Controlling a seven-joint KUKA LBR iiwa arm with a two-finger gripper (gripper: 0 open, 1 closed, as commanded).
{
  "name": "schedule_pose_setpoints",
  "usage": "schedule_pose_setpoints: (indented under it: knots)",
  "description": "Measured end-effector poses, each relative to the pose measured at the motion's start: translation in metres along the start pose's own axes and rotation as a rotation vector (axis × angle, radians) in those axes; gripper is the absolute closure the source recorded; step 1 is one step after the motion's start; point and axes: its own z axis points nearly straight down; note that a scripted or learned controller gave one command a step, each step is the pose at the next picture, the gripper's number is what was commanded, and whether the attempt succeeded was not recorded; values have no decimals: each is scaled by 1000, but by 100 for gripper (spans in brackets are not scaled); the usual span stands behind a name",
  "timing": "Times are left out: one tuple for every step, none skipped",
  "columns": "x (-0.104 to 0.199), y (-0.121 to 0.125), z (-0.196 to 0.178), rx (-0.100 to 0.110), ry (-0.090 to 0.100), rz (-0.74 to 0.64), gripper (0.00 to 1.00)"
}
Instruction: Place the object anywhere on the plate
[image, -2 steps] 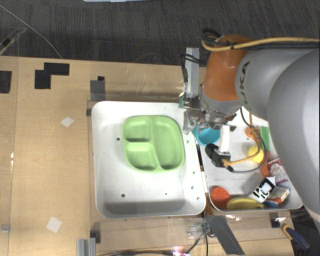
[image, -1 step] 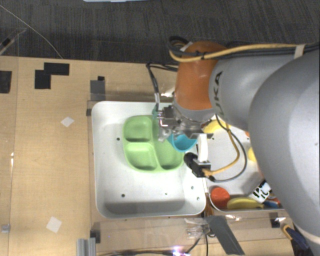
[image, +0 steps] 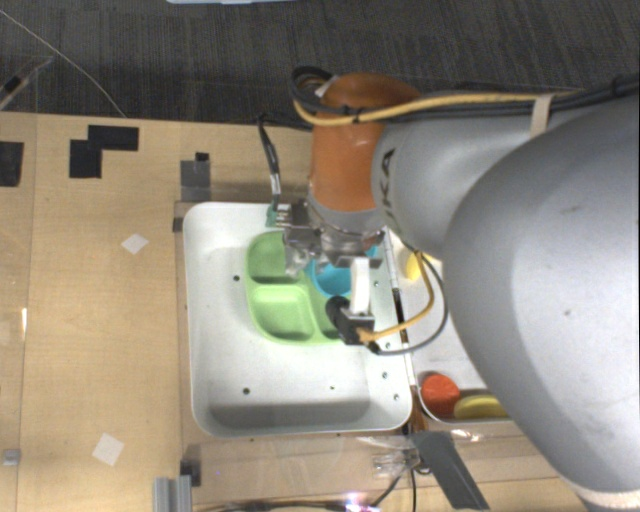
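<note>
Two shallow white bins sit side by side on the bench: the left bin (image: 215, 330) lies open to view, while the right bin (image: 432, 345) is mostly covered by the grey arm (image: 520, 250), which reaches in from the right. One green plate (image: 285, 312) lies in the left bin, toward its upper right part. Two of its compartments can be counted plainly, one above the other on its left side. A further section on its right is largely hidden under the wrist, so the full count cannot be told. One blue object (image: 333, 279) shows at the right part of the plate, directly beneath the gripper (image: 322, 248) and close against it. Only a small patch of it is visible. Whether it rests on the plate or is lifted off it cannot be told, and nothing shows it clamped in the gripper. The gripper hangs over the boundary between the plate's left compartments and the blue object, with the orange band (image: 345, 150) just above it. From this slant its own body hides the working end, so how far it is open cannot be told. One yellow cable (image: 432, 300) loops down beside the wrist to a black fitting at the plate's lower right edge. Three small things show in the visible strip of the right bin: one orange-red round piece (image: 438, 389), one yellow piece (image: 481, 407) touching or just beside it, and one more yellow bit (image: 411, 265) higher up, well apart from those two.
</note>
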Motion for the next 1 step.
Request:
schedule_pose_setpoints:
  knots:
    - [-1, 1, -1, -2, 1, 2, 0]
